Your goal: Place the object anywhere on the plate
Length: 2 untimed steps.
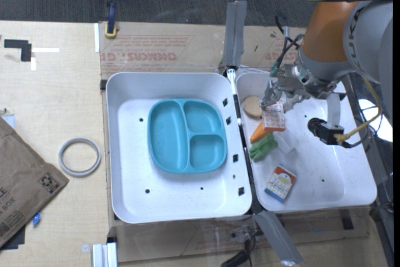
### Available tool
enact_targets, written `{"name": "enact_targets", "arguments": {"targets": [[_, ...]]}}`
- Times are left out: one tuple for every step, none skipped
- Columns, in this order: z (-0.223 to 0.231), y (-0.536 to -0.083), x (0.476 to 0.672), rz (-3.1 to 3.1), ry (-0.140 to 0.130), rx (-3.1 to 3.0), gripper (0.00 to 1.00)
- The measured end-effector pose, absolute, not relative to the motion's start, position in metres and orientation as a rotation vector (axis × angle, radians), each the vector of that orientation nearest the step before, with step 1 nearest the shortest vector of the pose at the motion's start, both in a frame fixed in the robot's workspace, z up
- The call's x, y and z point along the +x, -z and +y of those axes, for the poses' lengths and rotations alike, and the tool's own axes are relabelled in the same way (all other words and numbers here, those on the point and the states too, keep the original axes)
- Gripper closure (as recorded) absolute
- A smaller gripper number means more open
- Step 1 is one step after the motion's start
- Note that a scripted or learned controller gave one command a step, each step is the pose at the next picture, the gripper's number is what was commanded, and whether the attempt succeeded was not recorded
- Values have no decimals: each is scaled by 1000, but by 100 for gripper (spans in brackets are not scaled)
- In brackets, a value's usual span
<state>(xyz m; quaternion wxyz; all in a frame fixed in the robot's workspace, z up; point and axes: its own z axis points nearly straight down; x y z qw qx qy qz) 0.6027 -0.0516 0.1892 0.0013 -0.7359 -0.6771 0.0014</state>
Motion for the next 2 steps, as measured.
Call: {"name": "enact_targets", "arguments": {"targets": [[42, -188, 589, -2192, -9, -2245, 100], [41, -188, 589, -2191, -9, -2247, 0]]}}
